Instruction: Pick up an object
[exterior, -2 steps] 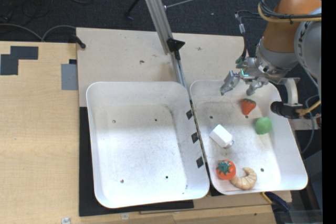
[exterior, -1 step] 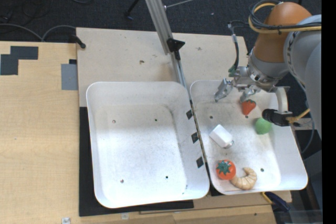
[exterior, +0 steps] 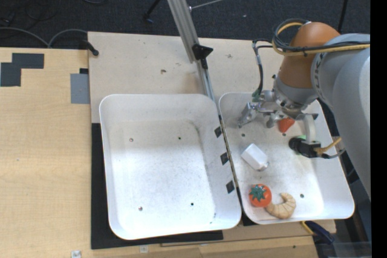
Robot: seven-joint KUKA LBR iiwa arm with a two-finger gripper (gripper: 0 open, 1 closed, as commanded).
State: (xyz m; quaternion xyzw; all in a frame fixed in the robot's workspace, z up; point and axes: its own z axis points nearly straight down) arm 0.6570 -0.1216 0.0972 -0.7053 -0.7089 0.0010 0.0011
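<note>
My gripper (exterior: 259,118) hangs over the back part of the right bin (exterior: 329,190), fingers spread apart and pointing down-left, with nothing visible between them. A small red-orange thing (exterior: 285,125) lies just right of the fingers, partly hidden under the wrist. A white block (exterior: 255,156) lies in the bin's middle, a little below the gripper. Close to the front rim sit a red tomato (exterior: 260,195) with a green top and a tan croissant (exterior: 282,206), side by side.
The left bin (exterior: 115,130) stands beside the right one, their rims meeting under black clips (exterior: 224,158). A slanted metal rail (exterior: 181,15) rises behind the bins. The grey arm fills the right side above the right bin.
</note>
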